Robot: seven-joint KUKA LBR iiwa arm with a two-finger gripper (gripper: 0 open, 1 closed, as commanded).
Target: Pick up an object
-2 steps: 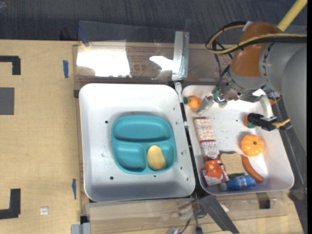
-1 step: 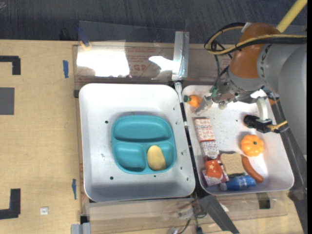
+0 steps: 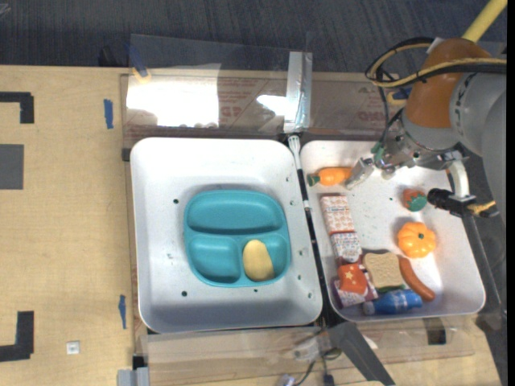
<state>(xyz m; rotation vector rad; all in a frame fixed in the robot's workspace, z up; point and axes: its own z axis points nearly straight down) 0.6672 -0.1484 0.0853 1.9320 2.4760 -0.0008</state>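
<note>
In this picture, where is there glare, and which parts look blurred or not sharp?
In the camera view, strong glare sits on the clear sheet behind the left bin, washing out that patch. The gripper near the carrot looks soft, so its fingers are hard to read. The teal tray and the potato are fairly sharp, under even light with faint shadows.

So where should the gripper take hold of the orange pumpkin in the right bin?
Across the pumpkin's rounded body, coming straight down from above. It sits apart from the sausage and sandwich, so fingers probably fit either side; the top stem offers little to pinch.
</note>
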